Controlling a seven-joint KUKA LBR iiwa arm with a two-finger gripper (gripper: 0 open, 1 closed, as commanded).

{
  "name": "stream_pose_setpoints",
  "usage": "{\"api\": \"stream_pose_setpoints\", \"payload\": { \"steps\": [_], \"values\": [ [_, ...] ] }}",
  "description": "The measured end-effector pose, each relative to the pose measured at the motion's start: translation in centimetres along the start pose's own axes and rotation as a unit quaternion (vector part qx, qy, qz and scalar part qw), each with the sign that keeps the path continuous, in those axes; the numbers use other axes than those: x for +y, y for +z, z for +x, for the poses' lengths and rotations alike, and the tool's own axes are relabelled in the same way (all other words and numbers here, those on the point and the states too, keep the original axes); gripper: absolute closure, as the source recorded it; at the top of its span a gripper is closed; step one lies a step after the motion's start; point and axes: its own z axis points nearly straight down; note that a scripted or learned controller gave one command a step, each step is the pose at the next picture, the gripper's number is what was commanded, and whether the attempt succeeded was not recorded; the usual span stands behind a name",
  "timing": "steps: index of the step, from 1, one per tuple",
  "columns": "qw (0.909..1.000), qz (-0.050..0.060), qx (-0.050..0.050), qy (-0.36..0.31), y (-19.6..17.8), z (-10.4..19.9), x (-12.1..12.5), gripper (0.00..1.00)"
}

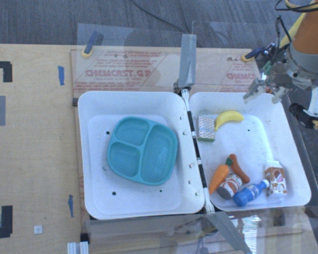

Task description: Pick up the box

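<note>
Overall, the wooden surface (32, 142) carries two white bins side by side. The left bin (85, 142) holds a teal divided plate (143, 150). The right bin (296, 142) holds all the small items.

The arm (312, 30) enters from the right. Its gripper (265, 94) hangs over the far right corner of the right bin, fingers spread, with nothing between them.

The box (206, 128) is taken to be the small green-patterned rectangular block. It lies at the far left of the right bin, just beside the dividing wall, and the banana (229, 118) is close on its right. A small carton (276, 179) in the near right corner could be mistaken for it.

Handling estimate:
- The box is probably light and fairly stiff, with flat faces that give the pads good purchase.
- Grasp across the narrow width.
- Clearance is tight: one finger must fit between box and wall, the other between box and banana.
- Excess squeeze may dent a hollow shell.
</note>
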Motion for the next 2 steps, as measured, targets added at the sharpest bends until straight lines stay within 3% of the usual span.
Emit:
{"api": "stream_pose_setpoints", "payload": {
  "steps": [1,2],
  "values": [
    [0.9993,-0.003,-0.002,-0.036,0.3,-3.3,1.4,0.00],
    [0.9889,0.000,0.000,-0.149,7.3,4.8,-3.6,0.00]
  ]
}}
